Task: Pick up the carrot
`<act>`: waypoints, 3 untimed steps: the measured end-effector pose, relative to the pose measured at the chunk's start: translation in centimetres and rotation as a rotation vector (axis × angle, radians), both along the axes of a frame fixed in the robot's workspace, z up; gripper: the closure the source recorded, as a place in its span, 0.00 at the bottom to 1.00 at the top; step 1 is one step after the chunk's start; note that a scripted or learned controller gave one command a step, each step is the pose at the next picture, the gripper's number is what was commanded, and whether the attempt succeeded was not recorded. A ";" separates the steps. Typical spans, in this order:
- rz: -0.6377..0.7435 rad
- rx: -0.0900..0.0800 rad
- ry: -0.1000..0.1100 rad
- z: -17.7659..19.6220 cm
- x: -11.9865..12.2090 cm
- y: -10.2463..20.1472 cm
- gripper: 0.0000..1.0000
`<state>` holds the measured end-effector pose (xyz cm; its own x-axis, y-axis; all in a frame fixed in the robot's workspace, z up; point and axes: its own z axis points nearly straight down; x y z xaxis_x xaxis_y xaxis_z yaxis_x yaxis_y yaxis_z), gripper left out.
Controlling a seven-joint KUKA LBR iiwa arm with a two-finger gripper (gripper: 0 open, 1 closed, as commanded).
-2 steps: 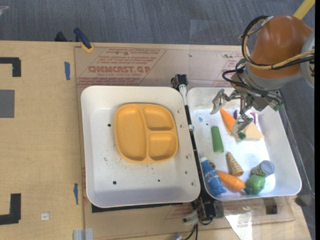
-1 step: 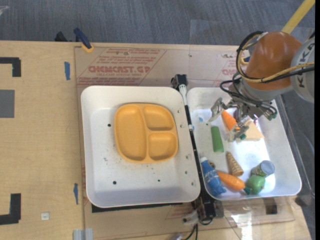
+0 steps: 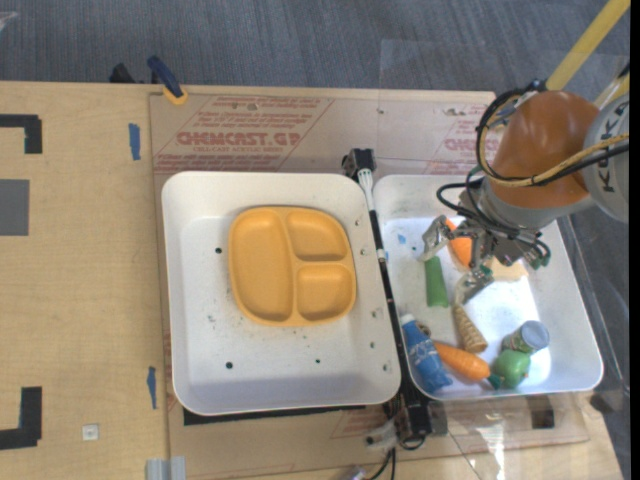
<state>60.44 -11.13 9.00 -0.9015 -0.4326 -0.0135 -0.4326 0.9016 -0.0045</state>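
A: Where the two white bins sit side by side on the bench, what is in the left bin [image 3: 190, 298]?

B: A yellow tray [image 3: 293, 265] with three compartments lies near its middle, flat on the bin floor. Nothing rests in the tray's compartments that I can see.

A: And the right bin [image 3: 578, 313]?

B: That one is crowded. The carrot [image 3: 462, 361] lies on its side near the front edge, its thick end pointing toward a green bottle [image 3: 511, 366]. A blue tube [image 3: 425, 354] lies just left of the carrot, touching or nearly so. A brown cone [image 3: 469, 329] sits just behind the carrot. A green stick [image 3: 436, 281] lies farther back, near the bin's left wall. A grey-capped jar [image 3: 533, 336] sits beside the green bottle.

A: Where is the gripper [image 3: 470, 258]?

B: At the back of the right bin, beneath the arm's orange band [image 3: 540, 148]. It is well apart from the carrot. A small orange thing [image 3: 460, 249] shows between its metal parts, but I cannot tell what it is.

A: Open, or closed?

B: I cannot tell from this angle; the arm hides too much.
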 end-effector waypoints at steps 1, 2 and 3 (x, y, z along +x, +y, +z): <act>0.000 0.000 -0.016 1.5 0.5 0.1 1.00; -0.354 0.004 -0.007 13.4 4.5 1.4 1.00; -0.354 0.003 0.002 12.9 4.3 1.3 0.00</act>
